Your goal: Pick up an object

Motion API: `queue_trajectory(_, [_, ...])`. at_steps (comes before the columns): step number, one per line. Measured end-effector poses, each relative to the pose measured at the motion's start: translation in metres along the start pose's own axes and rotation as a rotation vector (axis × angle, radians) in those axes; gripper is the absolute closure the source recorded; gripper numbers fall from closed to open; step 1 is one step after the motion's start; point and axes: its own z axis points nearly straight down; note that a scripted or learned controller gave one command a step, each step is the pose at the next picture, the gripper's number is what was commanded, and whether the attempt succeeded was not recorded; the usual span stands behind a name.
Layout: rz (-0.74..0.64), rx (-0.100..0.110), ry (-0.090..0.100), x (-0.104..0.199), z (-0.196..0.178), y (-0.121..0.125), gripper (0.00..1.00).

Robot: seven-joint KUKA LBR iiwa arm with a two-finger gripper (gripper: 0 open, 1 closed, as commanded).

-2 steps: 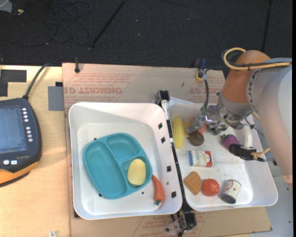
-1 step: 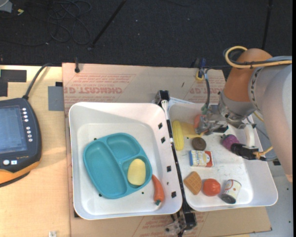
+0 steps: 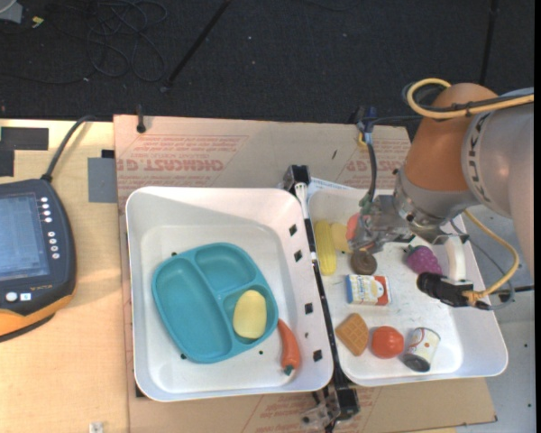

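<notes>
Brown round object (image 3: 364, 262) is seen in the right bin (image 3: 487, 354), upper left part, directly under the hand (image 3: 371, 238). No clear long axis can be made out; its top is hidden by the hand. Whether the hand is clenched or released cannot be told. Yellow corn (image 3: 325, 246) lies just left, long axis up-down in frame. Small carton (image 3: 367, 289) sits just below. Purple item (image 3: 423, 260) is right, partly cut off by the arm. Teal plate (image 3: 198, 305) is in the left bin (image 3: 153, 210).
</notes>
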Motion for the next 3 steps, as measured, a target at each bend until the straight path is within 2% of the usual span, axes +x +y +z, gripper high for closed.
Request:
queue_trajectory(1, [0.001,0.004,0.0,0.037,-0.022,-0.036,1.0])
queue_trajectory(2, [0.007,0.004,-0.001,0.043,-0.052,-0.089,1.0])
queue_trajectory(3, [0.001,-0.001,-0.003,0.029,-0.069,-0.055,1.0])
